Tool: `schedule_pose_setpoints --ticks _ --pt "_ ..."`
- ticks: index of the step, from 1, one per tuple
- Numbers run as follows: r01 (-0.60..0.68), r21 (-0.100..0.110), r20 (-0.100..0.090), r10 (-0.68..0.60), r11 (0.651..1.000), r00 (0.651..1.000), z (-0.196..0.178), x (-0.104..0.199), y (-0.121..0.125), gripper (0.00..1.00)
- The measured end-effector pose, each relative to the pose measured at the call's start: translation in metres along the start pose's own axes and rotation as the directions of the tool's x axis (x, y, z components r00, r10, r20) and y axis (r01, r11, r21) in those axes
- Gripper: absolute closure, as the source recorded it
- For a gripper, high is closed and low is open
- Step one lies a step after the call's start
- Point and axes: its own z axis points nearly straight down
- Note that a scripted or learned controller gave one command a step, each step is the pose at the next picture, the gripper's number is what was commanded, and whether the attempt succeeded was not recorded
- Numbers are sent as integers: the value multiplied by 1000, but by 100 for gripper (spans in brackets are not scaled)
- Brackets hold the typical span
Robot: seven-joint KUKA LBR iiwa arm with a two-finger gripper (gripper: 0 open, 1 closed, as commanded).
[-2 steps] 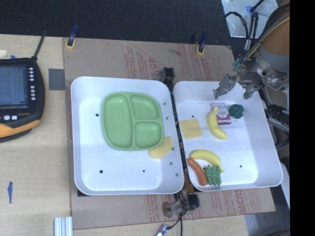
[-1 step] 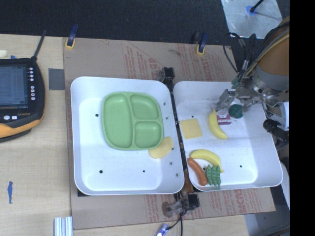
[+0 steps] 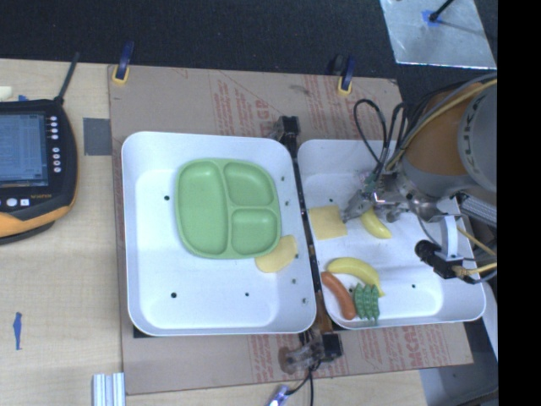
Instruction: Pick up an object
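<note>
My gripper (image 3: 369,203) hangs low over the middle of the right bin (image 3: 439,307), reaching in from the right. Just below and to its right lies a small yellow curved piece (image 3: 377,225), very close to the gripper; whether they touch is unclear. A flat yellow square (image 3: 325,223) lies to the gripper's left by the bin wall. Toward the bin's front are a yellow banana (image 3: 355,270), an orange-red sausage (image 3: 337,294) and a small green item (image 3: 366,301) packed together.
The left bin (image 3: 152,303) holds a green divided plate (image 3: 228,207) and a pale yellow wedge (image 3: 276,255) near its right wall. A teach pendant (image 3: 30,172) lies on the bench at far left. Black cables (image 3: 376,129) loop above the wrist.
</note>
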Motion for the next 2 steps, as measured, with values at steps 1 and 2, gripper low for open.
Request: schedule_pose_setpoints --ticks 1,2 --pt "2 1 3 -2 1000 1000 -11 -1 0 100" --pt "0 -4 -1 0 1000 1000 -102 75 7 100"
